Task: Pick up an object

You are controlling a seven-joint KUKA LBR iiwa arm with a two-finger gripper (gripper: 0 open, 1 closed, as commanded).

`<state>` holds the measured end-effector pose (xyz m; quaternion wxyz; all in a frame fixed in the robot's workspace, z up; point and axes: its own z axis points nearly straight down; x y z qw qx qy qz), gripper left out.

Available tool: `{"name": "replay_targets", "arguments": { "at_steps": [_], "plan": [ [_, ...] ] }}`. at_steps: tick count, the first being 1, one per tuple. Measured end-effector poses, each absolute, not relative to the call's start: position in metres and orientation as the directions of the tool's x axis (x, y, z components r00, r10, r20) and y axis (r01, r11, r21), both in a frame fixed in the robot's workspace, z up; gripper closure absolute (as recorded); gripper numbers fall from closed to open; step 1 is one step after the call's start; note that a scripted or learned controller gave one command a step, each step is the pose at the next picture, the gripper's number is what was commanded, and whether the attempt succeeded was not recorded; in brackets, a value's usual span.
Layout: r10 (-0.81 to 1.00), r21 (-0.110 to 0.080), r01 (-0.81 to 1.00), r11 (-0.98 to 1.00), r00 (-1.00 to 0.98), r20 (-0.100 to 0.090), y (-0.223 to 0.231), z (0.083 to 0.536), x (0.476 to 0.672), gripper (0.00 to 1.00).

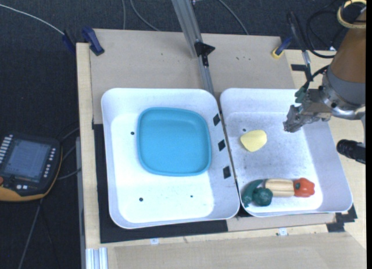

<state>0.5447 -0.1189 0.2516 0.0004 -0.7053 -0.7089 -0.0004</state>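
I saw three candidates, all in the right bin [325,163]. A pale yellow rounded piece [253,140], lemon-like, lay flat near the bin's left-centre, on its own, well apart from the others. Along the near edge sat a dark green lumpy item [257,196], touching a tan cylindrical piece [279,187] lying on its side, with a red piece [304,187] touching its right end. Couldn't tell if tan and red were one object.

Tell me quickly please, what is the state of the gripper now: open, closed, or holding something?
Gripper: cannot be told; it hangs over the right bin, apart from the yellow object, with nothing seen between it.
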Motion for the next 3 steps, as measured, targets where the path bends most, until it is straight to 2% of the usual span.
{"name": "replay_targets", "arguments": {
  "at_steps": [2, 3],
  "plan": [
    [1.000, 0.001, 1.000, 0.005, -0.005, 0.001, -0.024, 0.261, 0.588, 1.00],
    [1.000, -0.001, 1.000, 0.004, -0.004, 0.001, 0.028, 0.242, 0.610, 1.00]
  ]
}}
